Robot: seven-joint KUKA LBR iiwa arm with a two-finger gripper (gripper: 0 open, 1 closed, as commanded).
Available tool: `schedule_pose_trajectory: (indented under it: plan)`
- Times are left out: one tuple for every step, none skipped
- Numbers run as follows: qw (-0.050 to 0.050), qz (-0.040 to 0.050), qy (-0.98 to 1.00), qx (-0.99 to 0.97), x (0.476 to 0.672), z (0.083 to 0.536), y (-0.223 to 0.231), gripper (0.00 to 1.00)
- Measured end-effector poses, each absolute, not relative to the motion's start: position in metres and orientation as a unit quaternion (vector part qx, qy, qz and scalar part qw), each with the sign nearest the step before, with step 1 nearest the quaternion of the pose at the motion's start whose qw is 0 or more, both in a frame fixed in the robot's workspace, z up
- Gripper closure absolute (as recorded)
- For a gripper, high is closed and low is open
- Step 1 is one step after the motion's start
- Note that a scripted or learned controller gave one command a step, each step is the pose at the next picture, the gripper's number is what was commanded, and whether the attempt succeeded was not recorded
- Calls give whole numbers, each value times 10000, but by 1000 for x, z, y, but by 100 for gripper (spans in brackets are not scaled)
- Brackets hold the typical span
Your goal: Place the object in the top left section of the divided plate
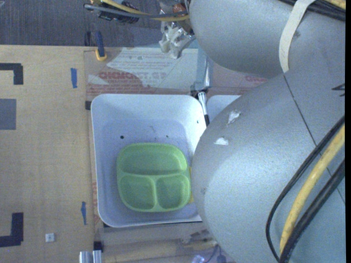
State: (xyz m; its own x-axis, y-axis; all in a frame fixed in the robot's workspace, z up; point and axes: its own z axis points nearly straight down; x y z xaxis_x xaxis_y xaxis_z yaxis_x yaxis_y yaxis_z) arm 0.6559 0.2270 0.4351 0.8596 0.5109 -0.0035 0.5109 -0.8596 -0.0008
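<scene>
- The grey arm [263, 163] fills the right half of the frame, nearest the camera, with yellow and black cables [307, 190] running along it.
- Just left of it, in the lower middle, the green divided plate [153, 175] lies flat in the white bin [109, 125] — one long section across its top, two smaller ones below.
- The second bin [222, 106] peeks out at centre right, mostly hidden behind the arm.
- The wooden worktop [44, 147] spreads across the left side, with blue tape marks [73, 78].
- Farthest, at top centre, the tool [174, 40] hangs above cardboard [137, 70] — whether it is spread or pressed together, I cannot tell.
- The object to place cannot be made out.
</scene>
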Motion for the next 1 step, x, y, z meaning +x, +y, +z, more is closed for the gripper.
schedule_pose_trajectory:
  plan:
    - [-4, 6, 1004, 9950, 657, 435, 224, 100]
